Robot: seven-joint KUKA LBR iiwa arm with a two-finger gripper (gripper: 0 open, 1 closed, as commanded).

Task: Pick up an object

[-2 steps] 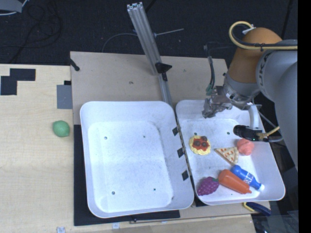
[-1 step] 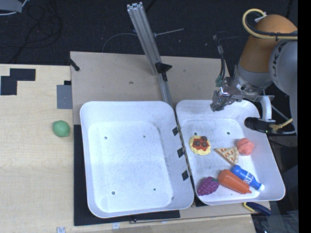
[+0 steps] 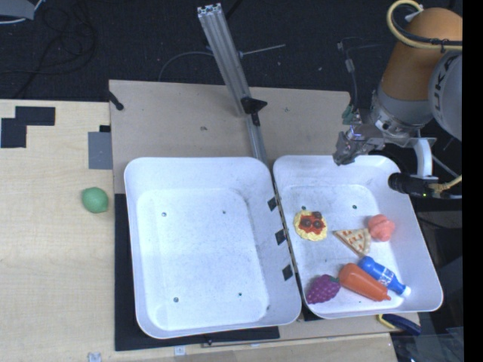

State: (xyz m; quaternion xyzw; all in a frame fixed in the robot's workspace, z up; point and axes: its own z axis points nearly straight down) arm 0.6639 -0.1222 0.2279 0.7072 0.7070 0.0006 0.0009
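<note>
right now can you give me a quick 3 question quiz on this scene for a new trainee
1. True or false: the green ball lies inside the left bin.
2. Which object lies closest to the purple grapes? A) pizza slice B) orange carrot C) pink object
3. Fill in: the gripper hovers over the ____ rim of the right bin.

Key: 1. False, it lies on the bench left of both bins. 2. B. 3. Far.
</note>
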